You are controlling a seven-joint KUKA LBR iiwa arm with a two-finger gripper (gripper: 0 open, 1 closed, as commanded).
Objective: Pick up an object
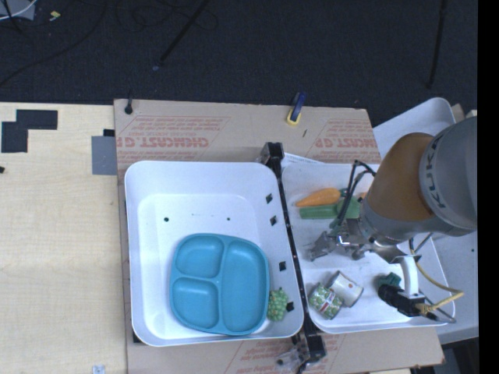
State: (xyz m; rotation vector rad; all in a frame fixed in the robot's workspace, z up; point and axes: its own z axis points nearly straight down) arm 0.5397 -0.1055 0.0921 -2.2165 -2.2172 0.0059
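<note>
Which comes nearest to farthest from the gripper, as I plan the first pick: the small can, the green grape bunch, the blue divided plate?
Judged from the gripper in the right bin:
1. Small can with green and white label, just below it, same bin.
2. Green grape bunch, left bin's lower right corner.
3. Blue divided plastic plate, further left.

The big grey arm [456, 174] comes in from the right side, and its orange band [398, 181] sits just above the wrist. The gripper [331, 245] hangs low and points left, with its thin metal fingers spread apart.
</note>
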